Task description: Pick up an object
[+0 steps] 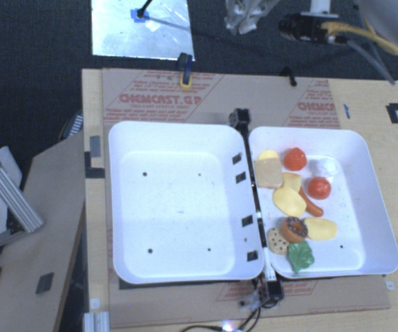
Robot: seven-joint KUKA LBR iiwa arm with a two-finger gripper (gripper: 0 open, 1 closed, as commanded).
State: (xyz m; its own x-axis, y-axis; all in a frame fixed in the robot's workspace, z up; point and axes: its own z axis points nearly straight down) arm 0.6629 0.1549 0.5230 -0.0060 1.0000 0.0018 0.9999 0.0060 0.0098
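Glossy rounded plastic food pieces cluster in right bin.

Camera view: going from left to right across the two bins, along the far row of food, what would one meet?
Left shallow white bin → pale yellow bread slice → round red tomato at the far side → small white lump → right white bin's outer wall.

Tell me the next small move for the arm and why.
Probably bring the gripper down and forward over the right bin, toward the top red tomato. The gripper sits high beyond the bench, far from the toys, and that tomato lies nearest the bin's far edge with some room around it.
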